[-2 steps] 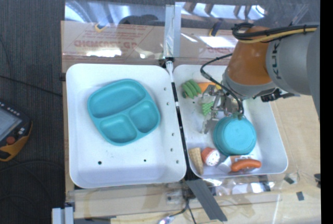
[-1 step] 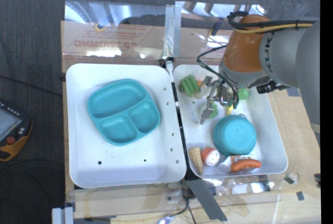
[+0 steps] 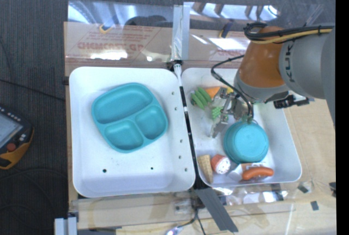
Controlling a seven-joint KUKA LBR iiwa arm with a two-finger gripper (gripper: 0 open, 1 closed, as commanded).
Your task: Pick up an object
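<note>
My arm [image 3: 294, 62] comes in over the right bin [image 3: 289, 144], its grey bulk and orange band covering that bin's upper part. Left of the right bin sits the left bin [image 3: 82, 174], with 1 teal divided plate [image 3: 130, 116] lying in it, well apart from where I work. Inside the right bin, the teal bowl [image 3: 247, 142] sits near the middle; my gripper [image 3: 232, 111] is just above and left of that bowl, pointing down among the clutter. Further left of the bowl lie green vegetable pieces [image 3: 202, 97] and an orange bit [image 3: 214, 91]; below the bowl are a cone-shaped piece [image 3: 205, 167], a red-and-white item [image 3: 220, 164] and an orange sausage-like piece [image 3: 256, 173]. As I judge it, the task is barely begun: nothing looks lifted, every object seems to rest in the bin, and the grasp itself is left to do. Which object I am going for I cannot say. Whether my fingers are spread or pressed together I cannot tell; the metal parts blur into a grey utensil-like thing [image 3: 217, 129] beside the bowl, and my wrist hides what lies under it.
</note>
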